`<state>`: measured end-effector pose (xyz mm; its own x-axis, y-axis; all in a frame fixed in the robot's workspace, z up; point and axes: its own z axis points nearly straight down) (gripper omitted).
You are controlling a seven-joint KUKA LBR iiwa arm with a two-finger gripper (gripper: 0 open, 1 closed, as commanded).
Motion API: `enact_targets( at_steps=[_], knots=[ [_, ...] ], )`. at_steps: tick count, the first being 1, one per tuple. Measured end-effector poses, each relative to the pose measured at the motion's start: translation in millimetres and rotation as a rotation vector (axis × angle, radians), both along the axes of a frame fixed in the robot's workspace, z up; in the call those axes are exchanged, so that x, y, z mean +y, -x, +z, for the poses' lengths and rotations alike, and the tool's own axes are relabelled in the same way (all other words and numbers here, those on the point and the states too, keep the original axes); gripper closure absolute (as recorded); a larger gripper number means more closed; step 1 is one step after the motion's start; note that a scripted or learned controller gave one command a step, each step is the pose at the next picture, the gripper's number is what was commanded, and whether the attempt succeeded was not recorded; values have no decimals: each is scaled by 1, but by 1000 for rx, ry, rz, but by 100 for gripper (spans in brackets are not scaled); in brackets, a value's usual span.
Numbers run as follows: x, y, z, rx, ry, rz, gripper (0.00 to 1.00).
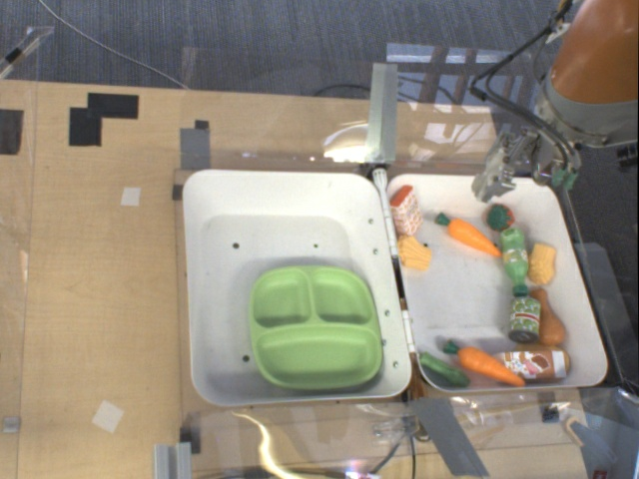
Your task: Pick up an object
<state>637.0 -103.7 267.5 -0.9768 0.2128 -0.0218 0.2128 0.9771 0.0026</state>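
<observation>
- Hovering over the far edge of the right bin (pixel 584 297), the gripper (pixel 496 180) is hanging above the toys; whether it is open, I cannot tell, and nothing is showing in its grasp.
- Nearest below it, a carrot (pixel 469 235) is lying flat, long axis slanting, leafy end pointing toward the gripper's side.
- Just beside that, a green bottle (pixel 514 251) is lying along the bin's length.
- Over in the left bin (pixel 220 228), a green divided plate (pixel 315 325) is sitting.
</observation>
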Motion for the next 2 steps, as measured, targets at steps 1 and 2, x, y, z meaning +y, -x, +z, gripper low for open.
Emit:
enact_targets(
  at_steps=[1,2],
  knots=[
    [29,-29,85,8,-5,-164,100],
    [29,-31,92,6,-4,-159,100]
  ],
)
